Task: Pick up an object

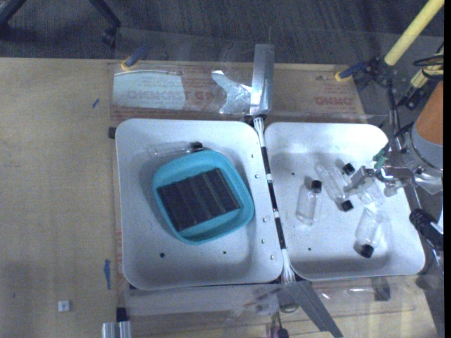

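A clear vial (369, 232) lies just below the pincer (357, 179); its grip state unclear.

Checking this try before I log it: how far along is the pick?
Done: the gripper is down in the right bin, in among the clear vials. In hand: nothing I can confirm; no vial is visibly between its fingers, and all the vials look to be lying on the bin floor. Left: grasp and lift. The blue tray sits in the left bin, a vial at its top edge.
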Action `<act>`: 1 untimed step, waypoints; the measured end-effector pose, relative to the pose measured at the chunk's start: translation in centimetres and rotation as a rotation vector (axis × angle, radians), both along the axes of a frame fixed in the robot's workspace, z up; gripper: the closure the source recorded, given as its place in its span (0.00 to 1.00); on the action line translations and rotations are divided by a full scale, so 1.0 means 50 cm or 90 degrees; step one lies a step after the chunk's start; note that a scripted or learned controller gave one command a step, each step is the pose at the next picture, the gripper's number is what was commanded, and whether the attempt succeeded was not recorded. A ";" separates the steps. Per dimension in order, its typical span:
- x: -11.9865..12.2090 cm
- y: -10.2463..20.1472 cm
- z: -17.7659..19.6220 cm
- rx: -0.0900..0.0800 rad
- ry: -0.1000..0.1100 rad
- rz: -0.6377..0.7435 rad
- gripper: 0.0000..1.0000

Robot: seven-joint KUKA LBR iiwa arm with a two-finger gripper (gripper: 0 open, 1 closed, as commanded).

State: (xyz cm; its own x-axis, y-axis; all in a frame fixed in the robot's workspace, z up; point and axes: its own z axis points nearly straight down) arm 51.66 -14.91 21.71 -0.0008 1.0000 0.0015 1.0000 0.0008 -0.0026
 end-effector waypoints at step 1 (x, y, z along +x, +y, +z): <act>0.073 -0.002 -0.163 0.000 0.000 -0.044 0.00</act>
State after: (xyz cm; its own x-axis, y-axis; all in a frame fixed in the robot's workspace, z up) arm 55.30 -14.98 13.55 0.0686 0.9976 0.0013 0.9976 -0.0686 -0.0029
